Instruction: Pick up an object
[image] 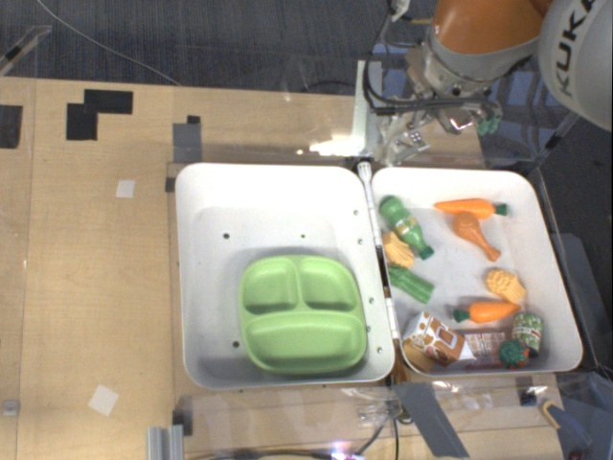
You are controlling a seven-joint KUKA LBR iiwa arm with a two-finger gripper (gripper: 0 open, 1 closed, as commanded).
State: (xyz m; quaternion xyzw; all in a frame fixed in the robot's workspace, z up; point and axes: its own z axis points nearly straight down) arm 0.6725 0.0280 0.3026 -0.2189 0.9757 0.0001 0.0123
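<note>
Gripper (414,137) hung above the far rim of the right bin (551,247), beneath the grey wrist and the orange band of the arm (484,12). Its tip was a tangle of pale metal and cable seen against the bench, and I could not tell how it was set; nothing showed in its grasp.

All the candidates lay in the right bin. Nearest the tool was a green bottle (403,224), slanted along the wall shared with the left bin (192,257), with a small yellowish piece (397,250) touching its lower end and a green pepper-like piece (410,283) just below that. Toward the far right corner lay a carrot (469,206) and, just beside it, an orange drumstick-shaped toy (476,233). Nearer the camera sat a waffle-like piece (505,285), a second carrot (490,310), a brown printed packet (450,343) and a dark green toy (523,336), crowded together. The left bin held a green divided plate (303,312).

By my reading the step in hand was the approach — no pick had begun. The next move would call for choosing one target, moving in over the bin and descending squarely on it. The far carrot looked the freest, while the bottle sat close to the wall — a harder pick.
</note>
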